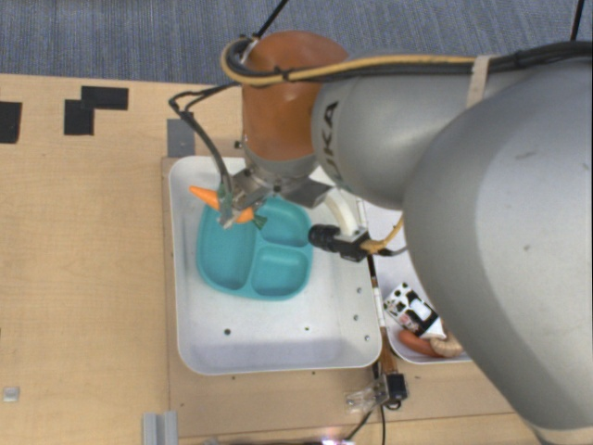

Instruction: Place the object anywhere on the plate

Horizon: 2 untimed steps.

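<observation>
A teal divided plate (269,272) lies in the upper part of the left white bin (278,346). An orange toy carrot (201,194) with a green top lies slantwise over the plate's upper left rim. My gripper (229,208) comes down on the carrot's middle, and orange shows on both sides of the fingers, so it looks shut on the carrot. The carrot's tip points left, past the plate's edge, and its green end lies over the plate's top compartment. The arm's orange band and grey body hide the back of the plate.
In the right bin (408,349), mostly hidden by the arm, lie a black-and-white toy (409,306) and a reddish sausage-like item (428,345). The left bin's floor in front of the plate is bare white. Wooden bench surrounds both bins.
</observation>
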Each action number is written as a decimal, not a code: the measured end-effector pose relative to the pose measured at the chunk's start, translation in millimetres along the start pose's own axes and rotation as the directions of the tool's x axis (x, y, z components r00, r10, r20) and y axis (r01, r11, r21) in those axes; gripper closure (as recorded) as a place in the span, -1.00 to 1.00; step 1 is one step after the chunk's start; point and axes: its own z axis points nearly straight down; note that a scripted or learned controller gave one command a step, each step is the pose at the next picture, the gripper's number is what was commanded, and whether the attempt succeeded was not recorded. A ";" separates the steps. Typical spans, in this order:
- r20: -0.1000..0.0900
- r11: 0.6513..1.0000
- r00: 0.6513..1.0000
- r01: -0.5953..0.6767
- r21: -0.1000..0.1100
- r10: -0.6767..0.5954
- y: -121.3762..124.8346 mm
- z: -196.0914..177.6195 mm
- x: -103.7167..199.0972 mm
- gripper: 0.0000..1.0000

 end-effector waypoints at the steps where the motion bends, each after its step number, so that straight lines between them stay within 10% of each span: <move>1: 0.003 1.000 1.000 0.000 -0.007 0.000 1.9 -12.5 -1.6 1.00; 2: -0.002 1.000 1.000 -0.030 0.004 0.030 23.1 65.2 -13.1 1.00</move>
